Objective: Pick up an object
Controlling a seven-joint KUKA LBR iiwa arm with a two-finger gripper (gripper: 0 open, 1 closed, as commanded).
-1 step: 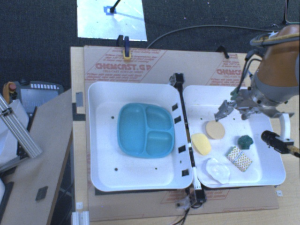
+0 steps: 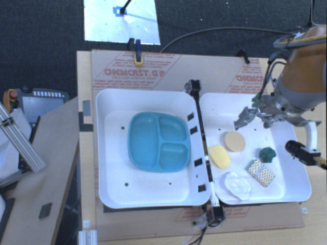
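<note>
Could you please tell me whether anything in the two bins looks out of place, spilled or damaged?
Nothing stands out. The blue plate lies flat in the left bin. In the right bin, the tan disc, yellow piece, green lump, patterned block and clear piece lie apart, near the hand.

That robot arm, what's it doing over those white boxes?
The robot arm reaches in over the right bin, and its gripper hangs above the back part with nothing held. Below it lie small things to pick from: a round tan disc, a yellow piece, a dark green lump, a patterned block and a clear white thing. The left bin holds a blue divided plate. Nothing is picked up yet.
</note>
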